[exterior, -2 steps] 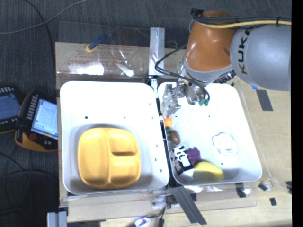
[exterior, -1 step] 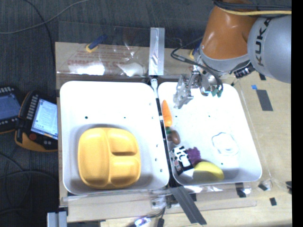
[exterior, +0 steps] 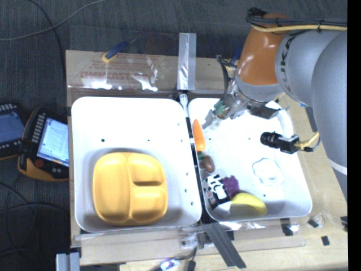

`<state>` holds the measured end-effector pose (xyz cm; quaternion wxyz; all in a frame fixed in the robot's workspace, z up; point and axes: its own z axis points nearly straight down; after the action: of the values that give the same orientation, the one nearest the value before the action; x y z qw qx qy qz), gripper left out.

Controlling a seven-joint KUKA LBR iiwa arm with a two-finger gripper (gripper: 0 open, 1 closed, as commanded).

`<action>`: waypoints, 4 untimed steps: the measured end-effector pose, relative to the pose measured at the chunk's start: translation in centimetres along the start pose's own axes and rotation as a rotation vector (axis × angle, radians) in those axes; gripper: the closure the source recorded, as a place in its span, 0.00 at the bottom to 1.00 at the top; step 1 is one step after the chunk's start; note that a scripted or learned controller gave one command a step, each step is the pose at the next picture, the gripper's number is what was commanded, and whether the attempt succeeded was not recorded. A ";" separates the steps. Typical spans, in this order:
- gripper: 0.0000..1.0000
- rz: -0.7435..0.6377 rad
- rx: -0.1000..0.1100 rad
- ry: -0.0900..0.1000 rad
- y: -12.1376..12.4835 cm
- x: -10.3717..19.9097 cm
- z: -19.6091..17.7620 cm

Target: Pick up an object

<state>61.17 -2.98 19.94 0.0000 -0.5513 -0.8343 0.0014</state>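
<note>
1. Camera view shows the gripper [exterior: 217, 114] low over the far part of the right bin [exterior: 293, 168], its fingertips close together with nothing seen between them.
2. The carrot [exterior: 198, 135] lies just beside the gripper, on the side toward the divider between the bins, and slightly nearer the camera.
3. The carrot's long axis runs along that divider, so a grasp would likely need the fingers set across it.
4. Further along the divider from the carrot sit a brown nut-like piece [exterior: 208, 164], a purple cluster [exterior: 229, 183] and a yellow fruit [exterior: 247, 204].
5. Judged from this, the carrot is the nearest candidate; the move is a short shift toward the divider.
</note>
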 end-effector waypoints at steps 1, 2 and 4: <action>1.00 -0.152 0.000 0.000 -8.4 -2.2 1.6; 1.00 -0.014 0.000 0.002 0.9 4.6 1.6; 0.00 -0.547 -0.002 -0.001 -2.5 2.8 1.6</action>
<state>57.79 -1.33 18.38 -0.0005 -0.3052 -0.9523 0.0005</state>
